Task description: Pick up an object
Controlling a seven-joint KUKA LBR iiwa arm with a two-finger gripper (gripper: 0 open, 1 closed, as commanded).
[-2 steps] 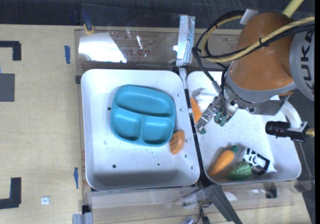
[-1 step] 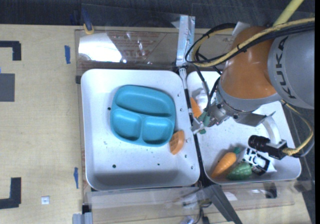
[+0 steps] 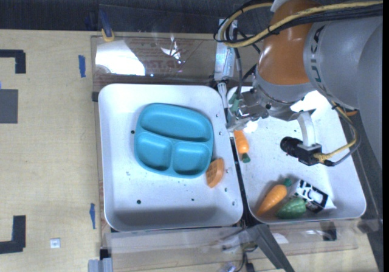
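End effector (image 3: 243,109): right of centre, low over the inner wall of the right bin (image 3: 346,204); how it is set I cannot tell.
Nearest target: a small carrot (image 3: 242,145) just below it, hard against the divider between the bins.
Other objects: larger carrot (image 3: 271,198) and green piece (image 3: 293,207) at lower right; orange wedge (image 3: 214,173) beside the blue divided plate (image 3: 172,139) in the left bin (image 3: 121,204).
Risk: the small carrot hugs the wall, so a finger may strike the rim or nudge it aside.
Writing: partial letters on the arm's grey casing, unreadable; a black-and-white card (image 3: 313,195), illegible.
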